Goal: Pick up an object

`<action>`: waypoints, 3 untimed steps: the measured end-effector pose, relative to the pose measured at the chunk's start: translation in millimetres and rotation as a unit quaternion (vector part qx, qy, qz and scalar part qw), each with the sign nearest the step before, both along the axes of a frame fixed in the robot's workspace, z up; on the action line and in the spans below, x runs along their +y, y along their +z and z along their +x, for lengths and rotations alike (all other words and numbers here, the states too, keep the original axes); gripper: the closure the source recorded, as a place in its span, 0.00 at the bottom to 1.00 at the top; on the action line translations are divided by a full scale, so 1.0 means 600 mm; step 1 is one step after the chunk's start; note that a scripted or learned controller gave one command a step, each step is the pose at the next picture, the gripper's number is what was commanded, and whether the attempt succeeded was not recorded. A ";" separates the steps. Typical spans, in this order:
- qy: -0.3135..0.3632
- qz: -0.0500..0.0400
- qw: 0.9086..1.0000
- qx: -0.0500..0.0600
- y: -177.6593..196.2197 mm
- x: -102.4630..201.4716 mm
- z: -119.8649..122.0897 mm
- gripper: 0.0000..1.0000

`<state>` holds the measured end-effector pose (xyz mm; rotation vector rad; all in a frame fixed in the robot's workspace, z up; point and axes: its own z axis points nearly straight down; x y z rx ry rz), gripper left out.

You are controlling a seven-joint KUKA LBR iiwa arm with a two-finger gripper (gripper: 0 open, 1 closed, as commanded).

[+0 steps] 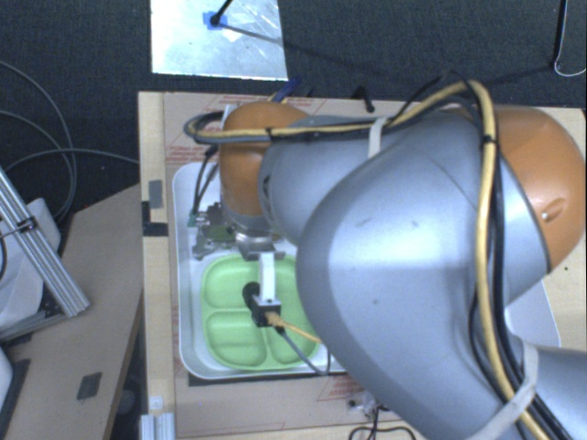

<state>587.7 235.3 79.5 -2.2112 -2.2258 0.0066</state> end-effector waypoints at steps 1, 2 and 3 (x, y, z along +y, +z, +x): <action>-0.004 0.000 1.000 -0.007 0.011 -0.066 0.119 0.00; 0.000 0.001 1.000 -0.005 0.010 0.003 0.136 0.00; 0.002 0.001 1.000 -0.005 0.028 0.000 0.137 1.00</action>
